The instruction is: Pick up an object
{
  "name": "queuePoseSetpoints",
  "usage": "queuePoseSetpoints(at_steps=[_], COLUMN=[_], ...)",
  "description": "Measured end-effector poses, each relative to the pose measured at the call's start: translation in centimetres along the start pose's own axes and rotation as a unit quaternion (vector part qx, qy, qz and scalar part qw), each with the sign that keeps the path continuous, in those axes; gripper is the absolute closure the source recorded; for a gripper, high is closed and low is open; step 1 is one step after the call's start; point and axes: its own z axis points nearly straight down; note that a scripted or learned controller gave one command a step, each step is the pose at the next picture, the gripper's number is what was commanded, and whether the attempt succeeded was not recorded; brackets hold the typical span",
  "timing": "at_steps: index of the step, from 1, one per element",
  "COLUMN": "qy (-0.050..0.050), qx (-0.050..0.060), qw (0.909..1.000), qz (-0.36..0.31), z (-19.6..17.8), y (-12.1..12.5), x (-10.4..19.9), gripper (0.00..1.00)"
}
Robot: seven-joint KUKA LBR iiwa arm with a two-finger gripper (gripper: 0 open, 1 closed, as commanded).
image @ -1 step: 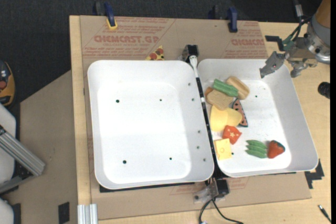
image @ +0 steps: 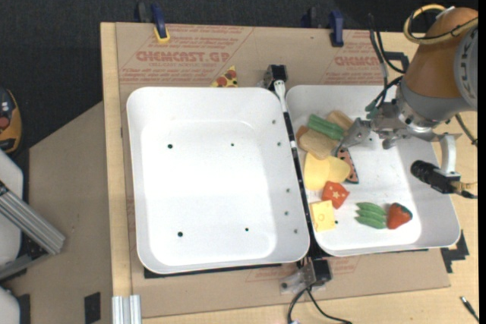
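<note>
A brown cardboard-covered bench [image: 190,49] printed with red lettering bears two shallow white plastic bins side by side. The left white bin [image: 152,117] is the broader of the two in this view. The right white bin [image: 425,235] holds a cluster of small toy foods along its left half. The grey arm with an orange band [image: 440,34] reaches in from the right, and its two-finger gripper [image: 355,134] hangs over the upper part of that cluster; whether it is released or clenched cannot be told. Just beside it lie a green oblong piece [image: 325,125] and tan pieces [image: 313,142], then a yellow wedge [image: 325,168], a small red block [image: 336,193], a yellow square [image: 323,215], a green ridged piece [image: 370,215] and a red strawberry [image: 399,215].
</note>
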Motion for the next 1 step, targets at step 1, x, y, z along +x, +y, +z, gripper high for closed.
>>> queuePoseSetpoints(at_steps=[1], qy=[0.000], qx=[-0.005], qw=[1.0000], qz=[-0.002], z=[3.86], y=[-1.62], x=[5.78], gripper=[0.00])
